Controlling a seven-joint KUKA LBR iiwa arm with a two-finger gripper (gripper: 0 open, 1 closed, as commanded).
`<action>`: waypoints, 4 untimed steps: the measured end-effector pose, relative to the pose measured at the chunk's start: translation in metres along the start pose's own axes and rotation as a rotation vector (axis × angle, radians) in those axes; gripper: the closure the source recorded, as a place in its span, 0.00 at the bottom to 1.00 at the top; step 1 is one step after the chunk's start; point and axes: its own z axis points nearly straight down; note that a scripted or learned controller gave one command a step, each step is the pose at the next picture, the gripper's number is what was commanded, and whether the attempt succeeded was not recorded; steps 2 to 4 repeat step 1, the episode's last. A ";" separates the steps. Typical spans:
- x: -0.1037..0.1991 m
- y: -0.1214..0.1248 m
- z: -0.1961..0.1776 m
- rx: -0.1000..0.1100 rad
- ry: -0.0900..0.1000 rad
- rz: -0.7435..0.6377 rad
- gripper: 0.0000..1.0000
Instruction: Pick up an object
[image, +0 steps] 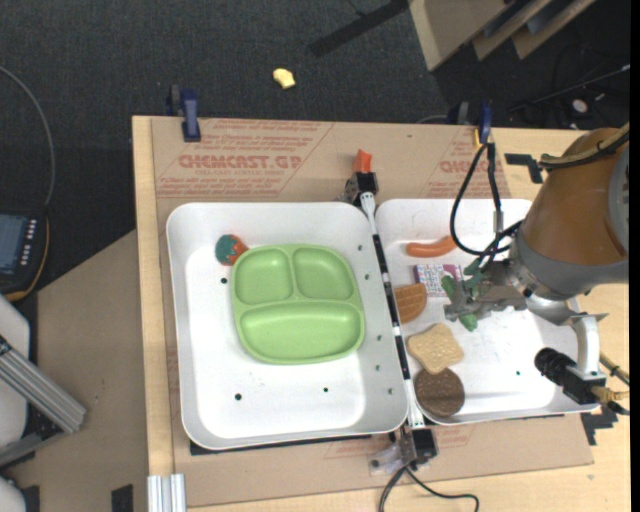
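Pincer (462, 303) low in right bin (520, 385), near toast slice (436, 346) and sausage (431, 246); finger opening indiscernible, grasp unconfirmed.

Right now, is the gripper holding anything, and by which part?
Cannot be told. The gripper sits low in the right bin, beside the toast slice and pink packet, but no item shows between its tips.

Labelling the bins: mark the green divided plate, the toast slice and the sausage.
green divided plate (297, 303), camera view, large lower compartment.
toast slice (435, 346), camera view, middle of its face.
sausage (430, 246), camera view, mid-length.
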 end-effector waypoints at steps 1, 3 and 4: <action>0.038 0.063 -0.027 0.002 0.000 0.003 1.00; 0.038 0.063 -0.027 0.002 0.000 0.003 1.00; 0.038 0.063 -0.027 0.002 0.000 0.003 1.00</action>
